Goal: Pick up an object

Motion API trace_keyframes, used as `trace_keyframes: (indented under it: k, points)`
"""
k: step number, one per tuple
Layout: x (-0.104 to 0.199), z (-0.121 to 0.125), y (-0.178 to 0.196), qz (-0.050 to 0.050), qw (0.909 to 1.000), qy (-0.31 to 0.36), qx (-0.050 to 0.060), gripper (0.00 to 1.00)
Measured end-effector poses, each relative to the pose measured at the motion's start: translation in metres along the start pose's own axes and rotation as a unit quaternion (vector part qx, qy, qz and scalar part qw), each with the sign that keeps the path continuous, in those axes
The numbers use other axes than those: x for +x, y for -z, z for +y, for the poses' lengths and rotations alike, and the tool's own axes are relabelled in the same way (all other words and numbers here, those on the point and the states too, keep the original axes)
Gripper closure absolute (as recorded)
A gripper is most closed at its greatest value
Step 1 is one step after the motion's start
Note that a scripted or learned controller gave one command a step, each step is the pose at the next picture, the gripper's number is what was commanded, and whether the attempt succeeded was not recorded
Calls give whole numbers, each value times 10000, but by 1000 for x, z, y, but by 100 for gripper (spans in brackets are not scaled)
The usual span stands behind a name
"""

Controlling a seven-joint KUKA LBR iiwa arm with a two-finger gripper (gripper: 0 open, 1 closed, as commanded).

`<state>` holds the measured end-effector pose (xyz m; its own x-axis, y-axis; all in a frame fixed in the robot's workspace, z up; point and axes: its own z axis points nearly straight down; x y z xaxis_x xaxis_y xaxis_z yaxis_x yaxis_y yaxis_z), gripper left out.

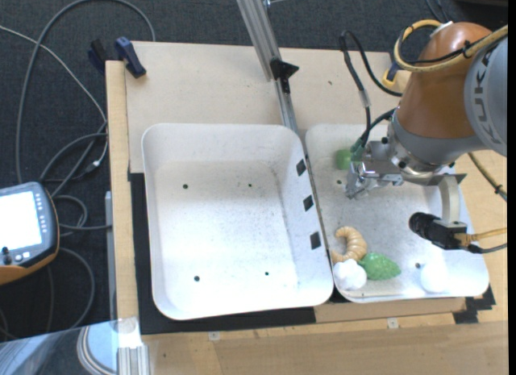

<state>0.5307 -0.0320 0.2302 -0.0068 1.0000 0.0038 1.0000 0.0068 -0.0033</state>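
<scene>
Arm (pixel 439 99) bent down into right bin (pixel 403 224); cannot tell whether end effector (pixel 360 181) is spread.

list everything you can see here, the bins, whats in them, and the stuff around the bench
left bin: 1, white, left side of bench
right bin: 1, white, right side of bench
small lump: 1, green, far left of right bin, beside the tool
curled piece: 1, tan, near left of right bin
ball: 1, white, near-left corner, against the curled piece
leafy piece: 1, green, right beside the ball
pale lump: 1, white, near-right corner
clamp: 1, blue, bench's far-left corner
pole: 1, silver, slanting down between the bins
handset: 1, grey and orange, floor at left
arm: 1, orange and grey, from right
tool: 1, silver, over right bin
</scene>
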Motion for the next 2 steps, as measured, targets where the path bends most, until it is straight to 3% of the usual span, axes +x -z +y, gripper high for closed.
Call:
trace_keyframes:
  k: [2]
  points:
    - [106, 16, -14, -7, 10000, 0, -16, 100]
